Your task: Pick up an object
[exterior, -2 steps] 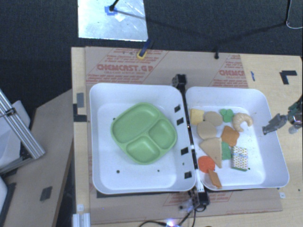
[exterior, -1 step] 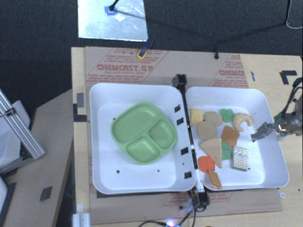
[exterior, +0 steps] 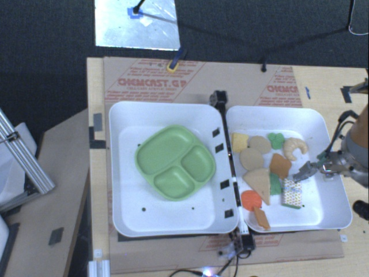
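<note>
Two bins: left bin (exterior: 124, 172) holds a green plate (exterior: 175, 162); right bin (exterior: 323, 212) holds your pick targets.
Targets: flat food pieces, crowded toward its left side.
Gripper (exterior: 301, 173): low, over the orange piece (exterior: 280, 165); you likely grasp here.
Grip state: cannot tell.

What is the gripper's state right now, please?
Gripper: cannot be told; it sits low in the right bin, beside the toy food.
</note>
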Controlling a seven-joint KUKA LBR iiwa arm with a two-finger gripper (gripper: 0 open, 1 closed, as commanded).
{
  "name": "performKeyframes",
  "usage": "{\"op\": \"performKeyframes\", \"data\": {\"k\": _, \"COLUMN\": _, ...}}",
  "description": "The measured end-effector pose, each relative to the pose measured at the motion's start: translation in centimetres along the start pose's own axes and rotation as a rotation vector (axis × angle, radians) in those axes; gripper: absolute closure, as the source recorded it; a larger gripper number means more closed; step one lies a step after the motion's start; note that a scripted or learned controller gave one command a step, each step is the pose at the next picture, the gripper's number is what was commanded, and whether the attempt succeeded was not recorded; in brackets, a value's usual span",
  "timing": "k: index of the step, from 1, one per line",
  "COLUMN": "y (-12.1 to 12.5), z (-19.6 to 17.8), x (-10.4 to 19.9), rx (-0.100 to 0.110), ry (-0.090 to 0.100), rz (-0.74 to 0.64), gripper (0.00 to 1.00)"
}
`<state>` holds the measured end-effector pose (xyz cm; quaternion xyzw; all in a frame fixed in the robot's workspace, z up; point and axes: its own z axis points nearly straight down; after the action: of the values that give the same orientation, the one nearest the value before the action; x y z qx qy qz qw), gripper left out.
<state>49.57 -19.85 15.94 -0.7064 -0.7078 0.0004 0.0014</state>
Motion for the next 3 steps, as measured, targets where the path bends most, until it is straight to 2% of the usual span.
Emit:
{"op": "performKeyframes", "data": {"k": 2, "y": 0.8, "z": 7.6, "x": 0.1, "rx": -0.004, "ry": -0.002, "rz": 0.001, "gripper": 0.0}}
{"op": "performKeyframes", "data": {"k": 3, "y": 0.8, "z": 6.5, "x": 0.1, "rx": -0.006, "ry": -0.002, "rz": 0.0, "gripper": 1.0}}
